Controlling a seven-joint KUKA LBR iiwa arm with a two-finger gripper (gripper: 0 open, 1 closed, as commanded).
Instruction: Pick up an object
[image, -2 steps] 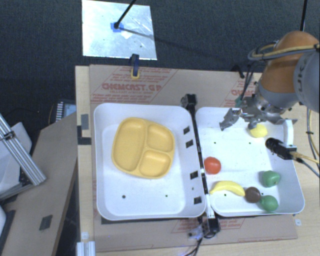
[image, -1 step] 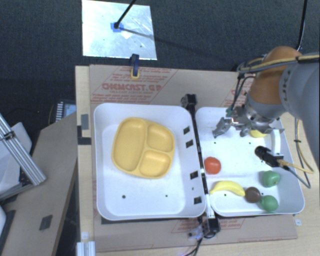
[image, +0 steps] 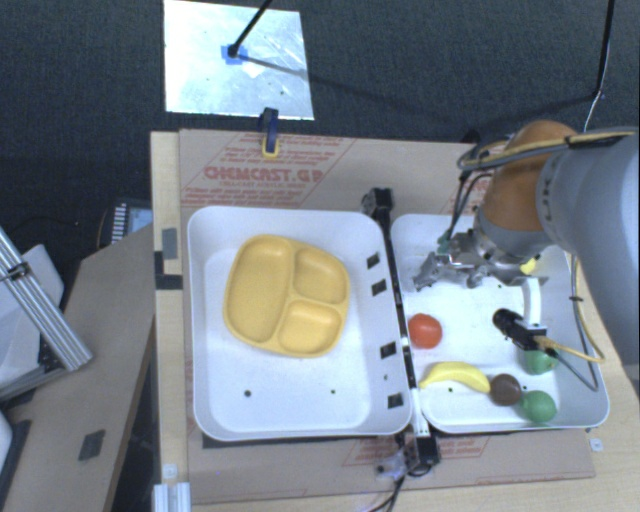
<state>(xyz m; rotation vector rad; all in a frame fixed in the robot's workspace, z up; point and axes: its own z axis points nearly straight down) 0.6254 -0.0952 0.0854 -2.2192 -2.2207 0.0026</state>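
The right bin (image: 462, 345) holds a red tomato-like ball (image: 425, 331), a yellow banana (image: 455, 376), a brown ball (image: 505, 389) and a green ball (image: 540, 405). A second green piece (image: 539, 362) lies near the right wall, partly covered by a black part of the arm's tooling. My gripper (image: 466, 270) hangs low over the back half of this bin, up and to the right of the red ball. Nothing is visibly held in it.
In the left bin (image: 205, 380) lies a yellow divided plate (image: 287, 294). A black divider (image: 395, 300) with clips runs between the two bins. The grey arm with its orange band (image: 520, 190) covers the right bin's back right corner. A yellow cable (image: 575, 352) trails by the right wall.
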